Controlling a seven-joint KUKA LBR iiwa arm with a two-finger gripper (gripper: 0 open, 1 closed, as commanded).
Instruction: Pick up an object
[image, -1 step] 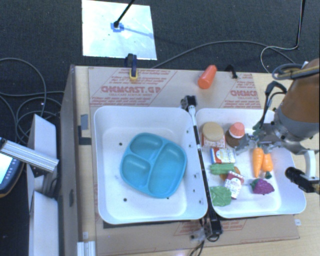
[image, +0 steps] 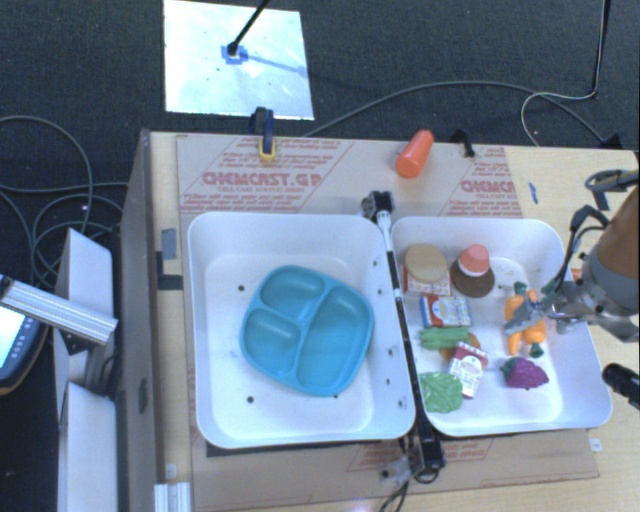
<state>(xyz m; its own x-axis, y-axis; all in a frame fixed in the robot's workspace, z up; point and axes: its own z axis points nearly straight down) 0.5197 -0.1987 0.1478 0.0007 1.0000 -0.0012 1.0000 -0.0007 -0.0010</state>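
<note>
Orange toy in right bin, just above purple grapes, right at gripper; fingers' spread and any hold impossible to tell.

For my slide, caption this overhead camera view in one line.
Gripper over toy food in right bin; blue plate in left bin.
</note>
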